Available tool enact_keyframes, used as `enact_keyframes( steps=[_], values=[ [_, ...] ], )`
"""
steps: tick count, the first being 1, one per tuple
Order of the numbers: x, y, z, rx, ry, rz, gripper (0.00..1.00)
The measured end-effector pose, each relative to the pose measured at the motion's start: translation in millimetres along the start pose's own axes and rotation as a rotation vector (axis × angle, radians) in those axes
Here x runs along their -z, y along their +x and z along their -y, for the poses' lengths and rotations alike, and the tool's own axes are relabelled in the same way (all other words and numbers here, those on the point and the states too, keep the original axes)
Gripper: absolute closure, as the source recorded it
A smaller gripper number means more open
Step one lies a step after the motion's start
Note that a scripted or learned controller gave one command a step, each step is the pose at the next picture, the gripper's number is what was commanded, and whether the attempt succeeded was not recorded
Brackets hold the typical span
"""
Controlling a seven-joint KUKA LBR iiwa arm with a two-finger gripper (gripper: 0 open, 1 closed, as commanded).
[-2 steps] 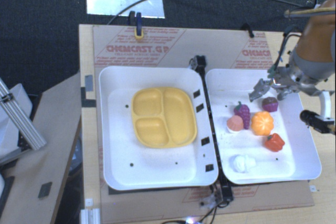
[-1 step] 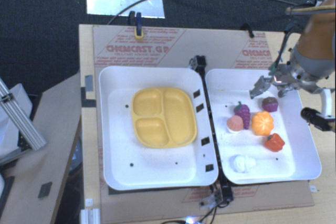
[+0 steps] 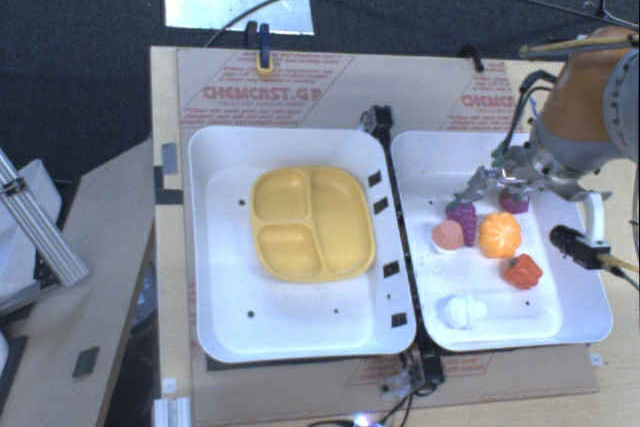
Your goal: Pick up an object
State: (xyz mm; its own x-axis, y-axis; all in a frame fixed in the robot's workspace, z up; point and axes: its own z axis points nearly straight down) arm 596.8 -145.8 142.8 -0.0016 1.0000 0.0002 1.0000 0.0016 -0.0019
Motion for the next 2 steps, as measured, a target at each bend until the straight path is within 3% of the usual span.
enact_keyframes(
  steps=[1,2],
  values=[
    [-52,1,0,-0.001,0.000,-0.001,0.00],
    [-38,0,-2,-0.001,-0.005,0.001,1.00]
  ],
)
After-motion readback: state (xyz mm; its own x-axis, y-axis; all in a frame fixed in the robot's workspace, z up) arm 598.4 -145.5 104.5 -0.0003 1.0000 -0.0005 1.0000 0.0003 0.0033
